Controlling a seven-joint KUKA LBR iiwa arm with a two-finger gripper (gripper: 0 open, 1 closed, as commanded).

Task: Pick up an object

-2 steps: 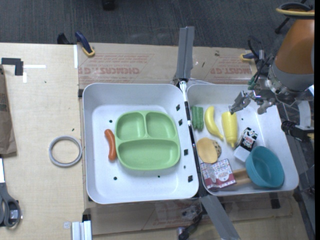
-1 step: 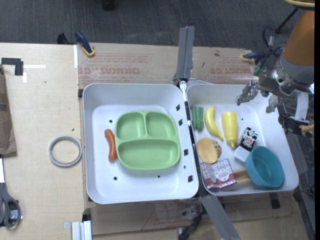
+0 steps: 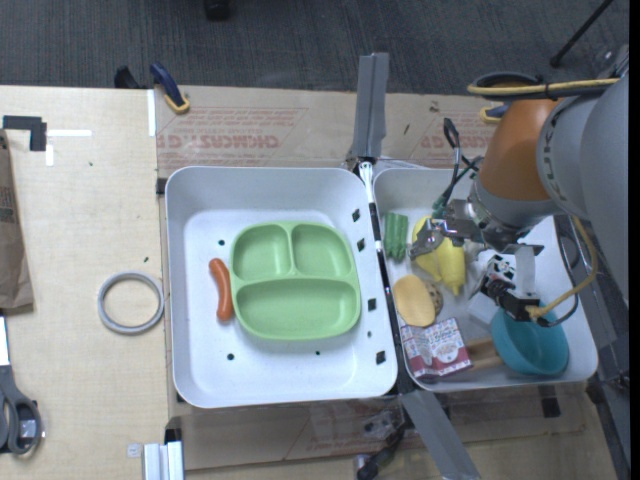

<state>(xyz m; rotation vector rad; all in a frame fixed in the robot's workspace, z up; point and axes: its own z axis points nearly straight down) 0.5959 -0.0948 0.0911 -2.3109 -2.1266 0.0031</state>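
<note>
Overhead, slanted look at a bench (image 3: 70, 228) bearing two shallow white bins side by side on a sheet of cardboard (image 3: 270, 133).

Left bin (image 3: 190, 348): holds a pale green divided plate (image 3: 295, 283) with three compartments, lying flat near the middle. Just beside the plate's left edge, a small orange sausage-shaped toy (image 3: 222, 290), lying lengthwise along it.

Right bin (image 3: 400, 180): crowded. Along its left wall, a small dark green piece (image 3: 397, 236), upright in the view. Next to that, a yellow toy (image 3: 447, 263) (banana-like, exact kind hard to tell). Below it, a round tan item (image 3: 413, 300), touching or nearly touching the yellow toy. Nearer the front wall, a red and white packet (image 3: 437, 346). At the front right corner, a teal bowl (image 3: 530, 346).

Reaching in from the right, the grey arm (image 3: 595, 138) with its orange band (image 3: 515, 153), bent down over the right bin. Gripper (image 3: 437, 233) low inside that bin, at the upper end of the yellow toy and just right of the green piece. Whether wide, narrow or closed on anything: cannot tell from this angle, with metal parts and cables crowding the spot. Nothing seen lifted clear of the bin floor.

Elsewhere on the bench, well apart from the bins: a grey ring (image 3: 130, 301) left of the left bin, scissors (image 3: 15, 423) at the lower left corner, a brown paper bag (image 3: 12, 238) at the left edge, a blue clamp (image 3: 170, 88) near the top.
</note>
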